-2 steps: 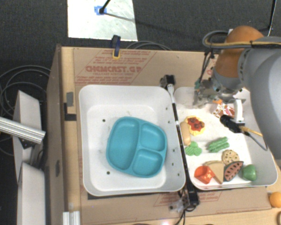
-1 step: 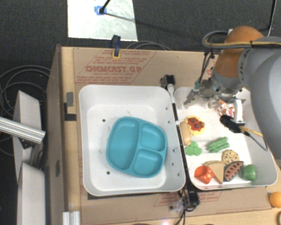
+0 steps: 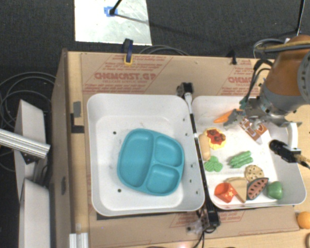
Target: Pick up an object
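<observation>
Blue divided plate (image 3: 151,161) in left bin (image 3: 101,138); orange ball (image 3: 305,220) on bench.

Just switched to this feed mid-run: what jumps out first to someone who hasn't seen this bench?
The blue divided plate draws the eye first, lying alone in the left bin. Next comes the cluster of colourful toy food in the right bin: a pizza slice, green beans, a watermelon slice and others. Above that bin's far end hangs the gripper, near the orange carrot.
</observation>
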### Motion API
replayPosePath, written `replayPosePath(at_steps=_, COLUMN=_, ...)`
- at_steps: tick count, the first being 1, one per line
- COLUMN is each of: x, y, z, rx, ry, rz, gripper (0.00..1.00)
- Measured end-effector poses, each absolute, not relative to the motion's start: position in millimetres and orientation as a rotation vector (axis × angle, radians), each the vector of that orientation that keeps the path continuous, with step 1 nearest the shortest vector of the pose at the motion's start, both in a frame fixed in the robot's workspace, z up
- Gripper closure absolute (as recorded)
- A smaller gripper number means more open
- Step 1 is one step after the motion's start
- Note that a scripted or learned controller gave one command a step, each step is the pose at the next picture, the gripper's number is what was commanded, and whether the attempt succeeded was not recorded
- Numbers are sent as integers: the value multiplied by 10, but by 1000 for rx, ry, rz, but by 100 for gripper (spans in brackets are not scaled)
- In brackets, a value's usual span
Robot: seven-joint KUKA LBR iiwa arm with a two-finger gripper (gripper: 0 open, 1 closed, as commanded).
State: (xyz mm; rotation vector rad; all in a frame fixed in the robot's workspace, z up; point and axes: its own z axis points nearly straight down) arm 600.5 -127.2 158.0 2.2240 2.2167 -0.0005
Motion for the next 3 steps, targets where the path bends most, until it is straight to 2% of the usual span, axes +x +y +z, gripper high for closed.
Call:
replayPosePath(at_steps=1, x=5450, y=-1205, z=805, rx=2226, ry=2225, rz=-5, gripper=0)
replayPosePath(at_steps=2, x=5997, y=-1366, z=854, rx=2211, ry=2223, rz=5, gripper=0)
replayPosePath(at_steps=3, x=6662, y=-1451, z=834, rx=2229, ry=2239, rz=-23, gripper=0)
